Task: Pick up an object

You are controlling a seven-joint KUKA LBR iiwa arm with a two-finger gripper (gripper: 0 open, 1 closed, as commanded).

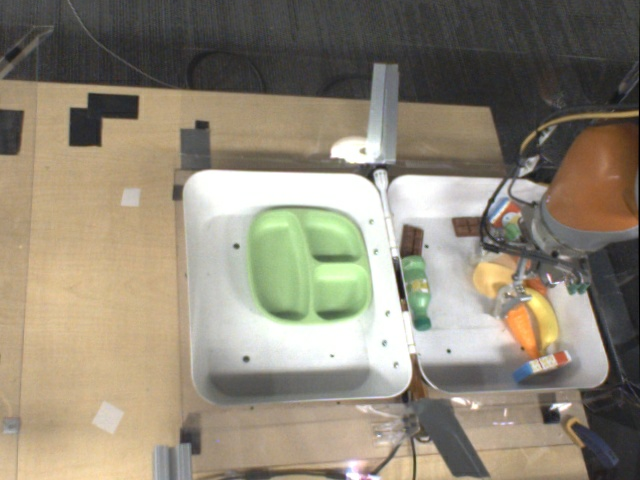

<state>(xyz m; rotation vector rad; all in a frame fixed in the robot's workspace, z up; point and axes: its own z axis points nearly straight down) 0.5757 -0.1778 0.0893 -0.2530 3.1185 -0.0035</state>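
Wooden bench [90, 298]; pincer [517, 290] low over banana [541, 316], carrot [521, 327]; grip unclear.

The arm [596, 183] runs off the right edge, so its upper links are cut away. Its wrist covers the far right part of the right bin [440, 193], and the jaws beneath are too cluttered by cables to read. A small multicoloured item [507, 220] beside the wrist is half hidden and cannot be identified.
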